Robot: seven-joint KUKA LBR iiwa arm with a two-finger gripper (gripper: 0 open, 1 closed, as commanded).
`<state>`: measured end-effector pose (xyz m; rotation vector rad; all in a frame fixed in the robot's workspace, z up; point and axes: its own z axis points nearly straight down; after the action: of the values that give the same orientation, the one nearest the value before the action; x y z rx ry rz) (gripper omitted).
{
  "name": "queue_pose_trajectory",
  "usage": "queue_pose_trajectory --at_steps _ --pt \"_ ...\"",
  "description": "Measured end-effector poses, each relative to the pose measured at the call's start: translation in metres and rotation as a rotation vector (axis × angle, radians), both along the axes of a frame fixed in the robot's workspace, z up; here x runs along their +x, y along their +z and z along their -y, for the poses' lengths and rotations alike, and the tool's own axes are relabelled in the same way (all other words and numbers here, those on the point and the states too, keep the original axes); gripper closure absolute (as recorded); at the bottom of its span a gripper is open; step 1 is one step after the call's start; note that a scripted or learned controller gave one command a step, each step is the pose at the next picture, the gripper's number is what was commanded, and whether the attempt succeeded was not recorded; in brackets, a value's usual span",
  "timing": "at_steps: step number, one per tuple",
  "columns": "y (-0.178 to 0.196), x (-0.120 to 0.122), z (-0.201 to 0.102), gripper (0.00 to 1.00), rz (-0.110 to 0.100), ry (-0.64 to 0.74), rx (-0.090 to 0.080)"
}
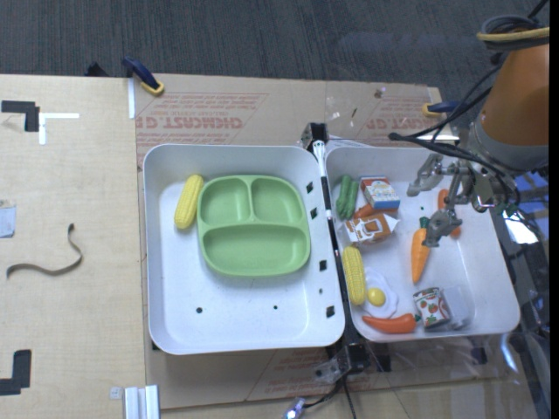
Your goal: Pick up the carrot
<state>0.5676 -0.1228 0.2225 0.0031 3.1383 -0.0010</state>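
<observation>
The carrot [420, 256] is orange with a small green top and lies tilted in the middle of the right bin [489, 321], tip pointing toward the front. My gripper [444, 209] hangs just above and to the right of the carrot's green end, very close to it. Whether it touches the carrot cannot be made out. The carrot still rests on the bin floor.
Sharing the right bin are a green vegetable [347, 196], two small cartons [379, 193] [371, 228], a corn cob [353, 273], a fried egg [377, 297], a red pepper [389, 323] and a small packet [431, 308]. The left bin [166, 321] holds a green divided plate [253, 225] and a corn cob [188, 201].
</observation>
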Motion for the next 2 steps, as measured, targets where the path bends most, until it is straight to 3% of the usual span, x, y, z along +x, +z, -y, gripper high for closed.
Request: queue_pose_trajectory --at_steps 1,2 --pt "-0.116 -0.009 0.012 0.0 0.001 -0.021 -0.001" --pt "-0.129 0.022 0.047 0.0 0.003 -0.283 0.0"
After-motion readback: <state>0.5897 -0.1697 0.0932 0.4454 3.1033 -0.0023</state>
